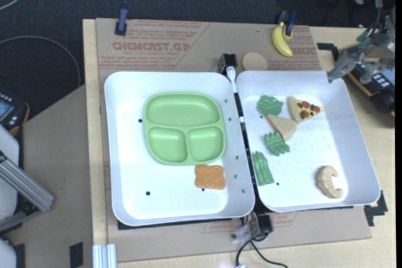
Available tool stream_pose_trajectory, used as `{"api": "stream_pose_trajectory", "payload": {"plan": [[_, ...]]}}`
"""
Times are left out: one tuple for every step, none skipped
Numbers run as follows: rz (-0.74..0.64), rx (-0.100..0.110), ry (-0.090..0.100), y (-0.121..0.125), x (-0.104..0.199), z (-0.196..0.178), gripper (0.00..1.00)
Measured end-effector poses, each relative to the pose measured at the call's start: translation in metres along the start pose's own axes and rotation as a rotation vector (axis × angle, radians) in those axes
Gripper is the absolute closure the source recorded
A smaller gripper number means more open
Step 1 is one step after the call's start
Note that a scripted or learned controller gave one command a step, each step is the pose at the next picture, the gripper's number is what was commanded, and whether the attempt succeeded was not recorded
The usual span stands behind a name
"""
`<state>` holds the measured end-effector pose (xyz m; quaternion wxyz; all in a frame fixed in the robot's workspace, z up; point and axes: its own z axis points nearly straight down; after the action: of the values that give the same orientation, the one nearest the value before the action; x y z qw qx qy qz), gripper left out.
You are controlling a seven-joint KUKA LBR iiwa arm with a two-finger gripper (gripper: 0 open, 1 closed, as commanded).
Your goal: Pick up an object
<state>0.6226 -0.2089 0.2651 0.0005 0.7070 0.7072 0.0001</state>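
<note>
Gripper (342, 66) is hanging at the far right corner of the right bin (358, 135), just over the rim, nothing showing in it; open or closed, cannot tell, too small and cluttered. No object is being held, so the pick is not yet done. Nearest to the gripper, down and to the left inside the bin, the pizza slice (304, 108) is lying flat. It is looking like the easiest candidate: probably a light, stiff plastic toy, thin, so a pinch across its narrow width is likely working better than one along the length; a low flat piece could be slipping out on a smooth bin floor. Just past it, further from the gripper, a tan wedge (282, 127) is touching or nearly touching a green leafy piece (269, 104); crowding there is making a clean grab harder. Further on, a second green piece (276, 144) and a long green piece (262, 168) are sitting near the divider. Toward the near edge, well apart from the gripper, a tan curved piece (329, 182) is lying alone, chunkier, probably giving good purchase across its body. Beyond the divider, the left bin (119, 135) is holding a green divided plate (185, 127) and an orange piece (210, 177). Left of the gripper, outside the bins, a banana (282, 39) is resting on the bench.
</note>
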Motion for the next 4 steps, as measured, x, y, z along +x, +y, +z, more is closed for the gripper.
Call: {"api": "stream_pose_trajectory", "payload": {"plan": [[-0.005, -0.015, -0.002, -0.039, 0.049, -0.123, 0.0], [-0.001, -0.006, -0.003, -0.039, 0.046, -0.125, 1.0], [0.002, -0.014, -0.003, -0.132, 0.049, -0.235, 1.0], [0.0, 0.011, 0.003, -0.125, 0.061, -0.126, 1.0]]}}
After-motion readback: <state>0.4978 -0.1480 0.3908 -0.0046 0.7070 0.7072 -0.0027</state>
